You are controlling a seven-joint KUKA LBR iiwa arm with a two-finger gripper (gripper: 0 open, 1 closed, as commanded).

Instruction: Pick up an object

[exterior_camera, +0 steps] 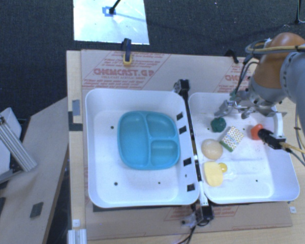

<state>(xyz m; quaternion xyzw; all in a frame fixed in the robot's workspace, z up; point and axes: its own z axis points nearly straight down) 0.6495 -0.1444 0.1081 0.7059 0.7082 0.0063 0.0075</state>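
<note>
Camera view: slanted look down on two white bins, side by side.
Left bin (99,151): holds a blue tray (147,140), flat in the middle.
Right bin (279,179): holds the loose things, near together, so all within one reach.
Things: green ball (218,124), patterned block (232,138), beige egg (212,149), yellow toy (214,173), orange piece (256,131).
Gripper (233,105): low over the bin's far side, just beside the ball; probably lined up for it.
Hold: nothing seen between; opening impossible to tell.
</note>
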